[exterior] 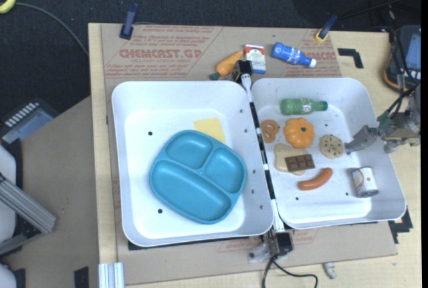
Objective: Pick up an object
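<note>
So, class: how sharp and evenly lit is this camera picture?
Camera view: light is even, the white bins bright without harsh glare; the blue divided plate reads crisply, with soft shadows; the gripper at the right bin's edge is blurred; the floor stays dark.

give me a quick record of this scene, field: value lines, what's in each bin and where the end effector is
left bin: blue divided plate, yellow slice behind it
right bin: green bottle, pretzel, small pumpkin, cookie, chocolate bar, sausage, small can
outside the bins: blue bottle, small carton, carrot
end effector: at right bin's right side, beside the cookie
held: nothing seen between the fingers
</note>
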`<state>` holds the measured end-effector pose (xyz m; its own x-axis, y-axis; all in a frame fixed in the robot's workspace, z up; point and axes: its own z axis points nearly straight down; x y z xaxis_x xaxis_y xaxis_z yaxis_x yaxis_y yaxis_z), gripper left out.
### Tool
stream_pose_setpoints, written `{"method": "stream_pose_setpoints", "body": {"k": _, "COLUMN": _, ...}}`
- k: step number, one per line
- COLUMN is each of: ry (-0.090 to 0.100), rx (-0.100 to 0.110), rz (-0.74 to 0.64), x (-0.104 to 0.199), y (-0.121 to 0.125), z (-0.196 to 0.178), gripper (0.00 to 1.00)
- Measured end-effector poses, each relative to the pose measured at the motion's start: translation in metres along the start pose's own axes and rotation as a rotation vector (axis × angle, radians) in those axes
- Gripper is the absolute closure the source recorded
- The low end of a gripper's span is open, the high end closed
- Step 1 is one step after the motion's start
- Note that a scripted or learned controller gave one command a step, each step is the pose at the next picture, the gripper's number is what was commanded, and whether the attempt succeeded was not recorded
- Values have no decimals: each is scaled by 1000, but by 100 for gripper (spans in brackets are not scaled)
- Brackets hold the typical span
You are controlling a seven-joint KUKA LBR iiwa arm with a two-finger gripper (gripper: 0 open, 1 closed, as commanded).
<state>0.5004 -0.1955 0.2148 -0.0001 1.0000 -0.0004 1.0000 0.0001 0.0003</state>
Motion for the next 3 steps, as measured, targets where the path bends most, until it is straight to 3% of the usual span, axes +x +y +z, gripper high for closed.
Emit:
{"method": "stream_pose_setpoints", "body": {"k": 1, "ry": 2, "rx": 3, "rz": -1, "x": 36, "y": 58, "z": 94, "gripper": 0}}
{"method": "stream_pose_setpoints", "body": {"k": 2, "ry": 1, "rx": -1, "rz": -1, "x": 95, "y": 95, "z": 131, "gripper": 0}}
{"method": "stream_pose_setpoints", "body": {"k": 3, "ry": 0, "rx": -2, "rz": -1, "x": 95, "y": 95, "z": 121, "gripper": 100}}
